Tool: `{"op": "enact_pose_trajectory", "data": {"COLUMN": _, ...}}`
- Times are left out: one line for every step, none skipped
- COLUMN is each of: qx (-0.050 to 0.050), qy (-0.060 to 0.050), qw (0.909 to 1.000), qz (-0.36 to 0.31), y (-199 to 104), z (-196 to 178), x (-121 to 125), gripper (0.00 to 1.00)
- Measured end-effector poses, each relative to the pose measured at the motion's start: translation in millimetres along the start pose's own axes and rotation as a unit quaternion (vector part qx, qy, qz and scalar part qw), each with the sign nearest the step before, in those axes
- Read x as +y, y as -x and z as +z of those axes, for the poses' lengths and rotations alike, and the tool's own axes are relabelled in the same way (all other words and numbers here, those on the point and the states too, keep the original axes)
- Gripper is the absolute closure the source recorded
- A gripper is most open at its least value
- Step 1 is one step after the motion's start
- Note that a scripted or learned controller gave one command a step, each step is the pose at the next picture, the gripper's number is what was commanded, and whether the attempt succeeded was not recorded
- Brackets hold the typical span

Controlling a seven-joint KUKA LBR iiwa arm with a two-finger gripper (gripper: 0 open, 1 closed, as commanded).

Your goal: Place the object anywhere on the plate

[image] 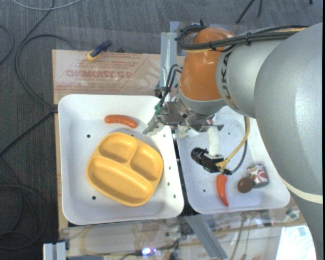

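Observation:
A yellow plate [125, 168] with three compartments lies in the left bin [70, 145], turned at an angle. An orange-red sausage [121, 121] rests on the bin floor just beyond the plate's far edge. My gripper [154, 123] hangs over the right side of the left bin, close to the wall between the two bins, just right of the sausage and above the plate's far right corner. I see nothing held in it. The arm's orange band and grey body cover much of the right bin's far side.
The right bin [271, 202] holds a red chilli pepper [222, 189], a small brown object [245, 184] and a small red and white can [258, 175] near its front. Behind the bins lies a cardboard sheet [108, 75] with a blue and yellow item [99, 49].

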State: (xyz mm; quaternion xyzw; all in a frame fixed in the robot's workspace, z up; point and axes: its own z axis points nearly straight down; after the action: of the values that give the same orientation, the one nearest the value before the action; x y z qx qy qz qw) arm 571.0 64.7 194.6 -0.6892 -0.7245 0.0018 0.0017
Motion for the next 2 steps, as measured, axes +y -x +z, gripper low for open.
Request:
{"op": "enact_pose_trajectory", "data": {"qx": 0.0, "qy": -0.002, "qw": 1.0, "qz": 0.0, "y": -0.3, "z": -7.5, "x": 0.2, "gripper": 1.0}}
{"op": "enact_pose_trajectory", "data": {"qx": -0.001, "qy": -0.001, "qw": 0.9999, "qz": -0.016, "y": -55.8, "z": 85.8, "x": -44.1, "gripper": 1.0}}
